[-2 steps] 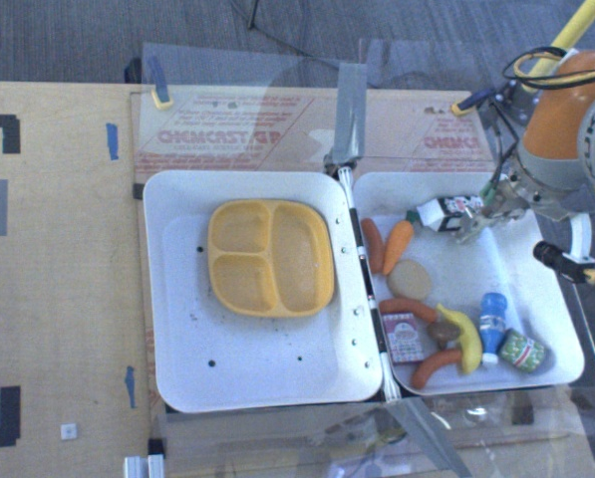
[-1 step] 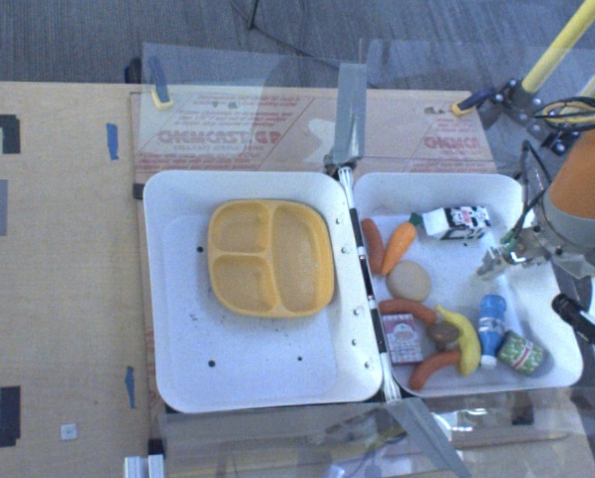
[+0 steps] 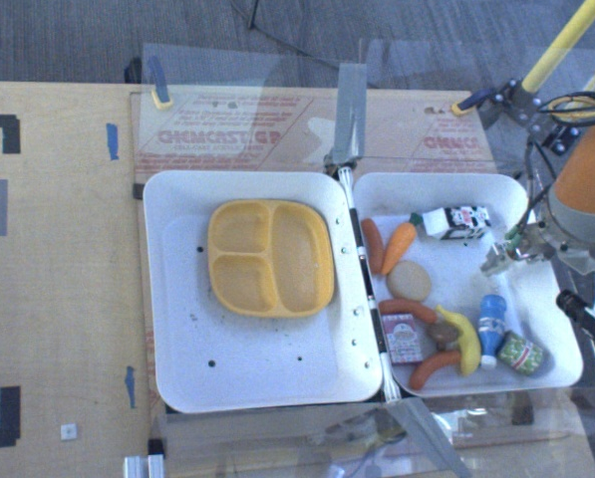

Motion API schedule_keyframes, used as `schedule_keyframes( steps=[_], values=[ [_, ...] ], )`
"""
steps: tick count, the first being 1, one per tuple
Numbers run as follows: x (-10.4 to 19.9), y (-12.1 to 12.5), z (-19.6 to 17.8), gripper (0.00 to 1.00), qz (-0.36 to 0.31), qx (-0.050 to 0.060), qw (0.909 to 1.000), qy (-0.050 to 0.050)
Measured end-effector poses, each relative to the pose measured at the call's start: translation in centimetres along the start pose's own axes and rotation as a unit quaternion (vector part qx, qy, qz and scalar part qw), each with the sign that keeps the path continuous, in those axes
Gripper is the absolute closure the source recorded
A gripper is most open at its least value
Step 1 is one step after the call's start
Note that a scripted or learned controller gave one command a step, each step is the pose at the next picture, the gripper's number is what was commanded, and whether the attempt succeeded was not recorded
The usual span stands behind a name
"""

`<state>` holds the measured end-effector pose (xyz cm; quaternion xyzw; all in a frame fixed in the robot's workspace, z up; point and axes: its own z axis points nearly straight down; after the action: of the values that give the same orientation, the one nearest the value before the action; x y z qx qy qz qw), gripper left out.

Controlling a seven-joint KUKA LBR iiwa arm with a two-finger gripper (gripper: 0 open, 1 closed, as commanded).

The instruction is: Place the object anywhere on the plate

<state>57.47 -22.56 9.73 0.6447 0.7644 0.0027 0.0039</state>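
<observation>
**Claw over the right bin, plate not yet served**

The claw (image 3: 504, 255) hangs above the right bin (image 3: 566, 361), right of the milk carton (image 3: 456, 220). Whether it is open or closed I cannot tell; it seems to hold nothing. The toy foods lie crowded left of it, the yellow plate (image 3: 271, 258) further left. A grasp may slip or catch two items.

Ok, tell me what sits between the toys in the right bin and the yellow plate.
Only the two bins' adjoining raised rims lie between the toys, such as the carrot, and the yellow plate in the left bin. The bin floor around the plate is bare.
</observation>
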Motion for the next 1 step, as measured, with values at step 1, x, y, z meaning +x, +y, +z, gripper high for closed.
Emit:
schedule_keyframes(
  steps=[1],
  values=[
    [-1.4,6.9,1.14,1.0,0.006,0.01,0.9999,0.001]
  ],
)
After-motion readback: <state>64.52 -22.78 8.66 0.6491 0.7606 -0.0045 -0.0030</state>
